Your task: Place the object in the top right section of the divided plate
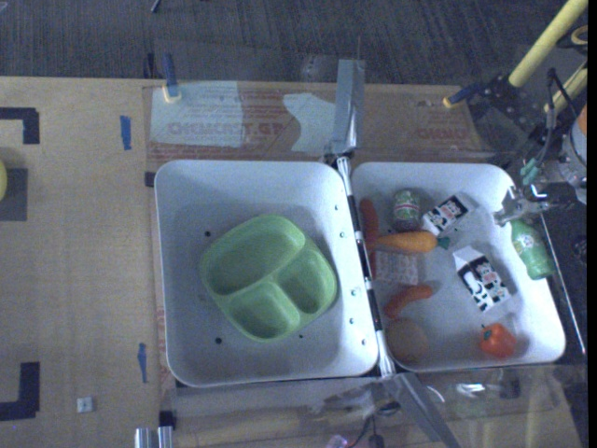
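The tool (522, 203) sits at about three o'clock in the camera view, over the right rim of the right bin (550, 343), with the arm coming in from the right behind it. Whether it is spread or closed cannot be told, and nothing can be made out in its grasp. Just below it, toward five o'clock, a green bottle (532, 250) lies against the bin's right wall, close enough that it may be the thing being approached, though that is only a guess.

Moving toward nine o'clock from the tool, the bin carries a small cow-print carton (447, 214), a second carton (483, 282), a can (406, 207), a carrot (406, 243), a flat packet (396, 269), two sausage-like pieces (370, 220) (410, 297) and, at six o'clock in the bin, a tomato (497, 341).

Farther toward nine o'clock, in the left bin (177, 343), the green divided plate (268, 276) lies turned at an angle. All its sections appear bare, including the top right section (312, 283).

By my reading the task is at its very start: no object is visibly picked, and the lift, the carry across the bins' shared edge and the placing remain.
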Motion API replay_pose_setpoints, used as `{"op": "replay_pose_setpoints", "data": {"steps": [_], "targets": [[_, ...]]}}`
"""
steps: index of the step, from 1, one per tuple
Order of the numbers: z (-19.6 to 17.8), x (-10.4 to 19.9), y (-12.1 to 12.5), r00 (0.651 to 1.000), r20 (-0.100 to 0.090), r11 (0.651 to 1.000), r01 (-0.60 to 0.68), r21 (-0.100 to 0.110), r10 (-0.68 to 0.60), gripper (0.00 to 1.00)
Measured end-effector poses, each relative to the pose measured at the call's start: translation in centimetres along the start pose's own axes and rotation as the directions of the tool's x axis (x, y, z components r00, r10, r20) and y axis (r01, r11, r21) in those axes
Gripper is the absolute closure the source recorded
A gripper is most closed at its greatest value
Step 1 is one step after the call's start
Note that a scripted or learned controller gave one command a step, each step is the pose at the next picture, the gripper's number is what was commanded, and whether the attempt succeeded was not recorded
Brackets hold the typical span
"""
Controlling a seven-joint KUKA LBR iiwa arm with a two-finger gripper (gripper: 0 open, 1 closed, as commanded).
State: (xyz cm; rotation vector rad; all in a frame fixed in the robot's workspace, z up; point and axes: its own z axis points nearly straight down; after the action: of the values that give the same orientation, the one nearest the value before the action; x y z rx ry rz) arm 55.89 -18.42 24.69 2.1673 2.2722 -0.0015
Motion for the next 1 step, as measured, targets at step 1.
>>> {"op": "replay_pose_setpoints", "data": {"steps": [1], "targets": [[16.08,5.94,-1.01,0.987,-0.002,0.987,-0.159,-0.004,0.159,1.0]]}}
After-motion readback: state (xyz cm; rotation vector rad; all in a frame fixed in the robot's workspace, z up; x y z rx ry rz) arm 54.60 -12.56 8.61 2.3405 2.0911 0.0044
